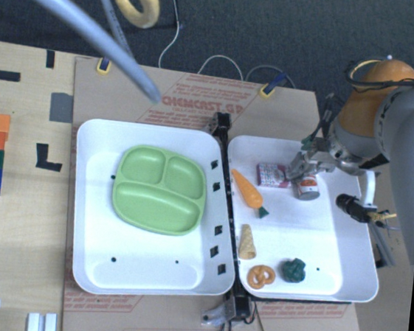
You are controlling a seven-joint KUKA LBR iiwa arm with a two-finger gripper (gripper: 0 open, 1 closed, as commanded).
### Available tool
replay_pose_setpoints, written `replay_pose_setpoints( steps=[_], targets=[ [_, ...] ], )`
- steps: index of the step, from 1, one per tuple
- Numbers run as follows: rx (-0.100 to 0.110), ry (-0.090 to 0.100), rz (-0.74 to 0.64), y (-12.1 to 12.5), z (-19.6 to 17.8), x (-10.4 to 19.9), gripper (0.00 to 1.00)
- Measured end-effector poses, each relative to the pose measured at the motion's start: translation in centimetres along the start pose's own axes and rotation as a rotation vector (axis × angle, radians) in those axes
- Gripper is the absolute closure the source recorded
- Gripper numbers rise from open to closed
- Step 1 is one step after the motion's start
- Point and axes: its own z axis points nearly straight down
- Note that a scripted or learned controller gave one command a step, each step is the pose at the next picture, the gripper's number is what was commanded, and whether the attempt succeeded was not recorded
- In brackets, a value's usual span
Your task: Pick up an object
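the small can (307, 188) with a red label lies right under the claw (303, 170), in the right bin (346, 244), and it looks to be the thing the arm is going for. it seems to rest on the bin floor, tipped on its side or leaning, with its pale round end turned toward the near right; its long axis would then run from that end up and left, toward the claw, though the view is too coarse to be sure of the tilt. whether the claw is spread or pinched on the can cannot be told from here, since the wrist hides the tips.

so the task reads as barely begun or midway at best: the arm is down at the can, but nothing is visibly lifted, and the grasp and the raise are left to do.

just left of the claw, touching or nearly touching the can, lies a flat pink and white packet (271, 176). further left and a little nearer sits a toy carrot (248, 192), its green top pointing down and right. well below the claw are an ice cream cone (247, 242), a pretzel (260, 276) and a dark green broccoli piece (294, 270). the left bin (91, 207), far to the claw's left, holds a green divided plate (161, 191).
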Motion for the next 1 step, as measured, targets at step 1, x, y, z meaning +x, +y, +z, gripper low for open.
replay_pose_setpoints(
  steps=[1],
  targets=[
    [-0.004, -0.002, 0.002, 0.57, -6.13, 0.50, 1.00]
  ],
)
